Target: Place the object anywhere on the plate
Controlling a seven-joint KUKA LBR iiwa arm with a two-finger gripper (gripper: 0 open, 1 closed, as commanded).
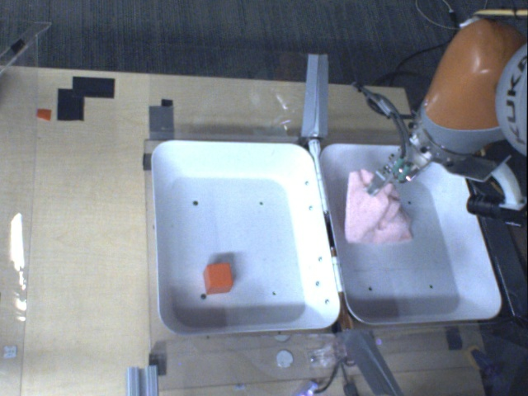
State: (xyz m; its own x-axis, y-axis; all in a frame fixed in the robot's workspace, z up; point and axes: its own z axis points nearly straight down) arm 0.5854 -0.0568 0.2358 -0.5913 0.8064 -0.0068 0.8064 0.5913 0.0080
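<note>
A small orange block (219, 278) lies in the left bin (177, 221), near its front left corner. A pale pink, flat, crumpled-looking piece (373, 213) lies in the right bin (445, 279), in its back left part. My gripper (391, 176) hangs over the back edge of the pink piece, close to it or touching it. The gripper is small and partly hidden by the wrist. It is far from the orange block.
A metal divider rail (316, 106) runs between the two bins. The arm's orange band (470, 73) looms over the right bin's back right corner. Black markers (82, 96) and a small red tag (44, 115) sit on the bench at the far left.
</note>
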